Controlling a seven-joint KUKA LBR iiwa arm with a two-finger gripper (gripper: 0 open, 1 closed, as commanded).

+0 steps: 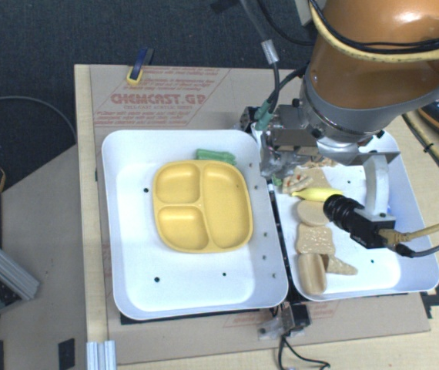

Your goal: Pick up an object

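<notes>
Tan food pieces (314,241) are seen clustered along the left side of the right bin (416,264), a round slice, a square slab and a roll among them; a yellow banana-like piece (309,196) and a pale speckled scrap (304,179) lie toward its far left corner; the gripper (279,168) is poised over that corner, and whether it is released or clenched cannot be told; a yellow divided plate (202,205) is set mid left bin (127,230), a green item (216,156) behind it; both bins are borne by printed cardboard (165,91) on dark carpet (27,37).
</notes>
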